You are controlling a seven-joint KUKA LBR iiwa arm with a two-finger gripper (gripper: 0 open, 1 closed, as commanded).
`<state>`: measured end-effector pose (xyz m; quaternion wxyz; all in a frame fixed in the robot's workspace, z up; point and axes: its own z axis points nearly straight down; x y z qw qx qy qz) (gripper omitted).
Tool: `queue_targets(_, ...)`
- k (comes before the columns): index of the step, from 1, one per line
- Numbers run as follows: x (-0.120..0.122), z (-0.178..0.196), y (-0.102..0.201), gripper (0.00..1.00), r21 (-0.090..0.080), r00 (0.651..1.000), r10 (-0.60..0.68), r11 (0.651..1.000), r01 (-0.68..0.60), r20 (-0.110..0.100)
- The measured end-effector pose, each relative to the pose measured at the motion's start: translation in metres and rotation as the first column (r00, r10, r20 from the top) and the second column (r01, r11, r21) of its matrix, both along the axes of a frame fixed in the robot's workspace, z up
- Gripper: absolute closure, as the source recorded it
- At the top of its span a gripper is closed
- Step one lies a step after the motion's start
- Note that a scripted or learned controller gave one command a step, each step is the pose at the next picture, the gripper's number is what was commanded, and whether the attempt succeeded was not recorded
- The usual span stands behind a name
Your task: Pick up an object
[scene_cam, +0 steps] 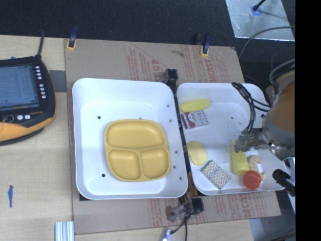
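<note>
The right bin [220, 132] holds a yellow corn cob [194, 105], a red-and-white packet [194, 119], a pale yellow lemon-like object [197, 152], a patterned packet [216, 174], a yellow block [239, 161], a small beige item [255, 161] and a red ball [252, 179]. My gripper [244, 142] hangs low at the bin's right side, just above the top end of the yellow block. The wrist and its cables hide the bin's right wall. Nothing shows in its grasp.
The left bin [90, 114] holds a yellow divided plate [136, 149]. A teach pendant [20, 97] lies on the bench at far left. Blue-and-yellow clamps [204, 44] pin the cardboard sheet at the back.
</note>
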<state>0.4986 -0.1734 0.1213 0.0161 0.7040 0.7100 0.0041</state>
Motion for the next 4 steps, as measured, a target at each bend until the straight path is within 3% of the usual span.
queue_targets(1, -0.003, -0.003, 0.0, 0.0, 0.002, 1.0, -0.001, 1.0, 0.001, -0.009)
queue_targets(2, 0.079, 0.053, -0.036, 0.0, 0.016, 1.0, -0.004, 1.0, 0.005, -0.029)
queue_targets(3, -0.023, -0.03, 0.014, 0.0, 0.018, 0.999, -0.002, 1.0, 0.002, -0.034)
queue_targets(4, 0.002, 0.049, -0.039, 0.0, 0.016, 1.0, -0.006, 1.0, 0.006, -0.03)
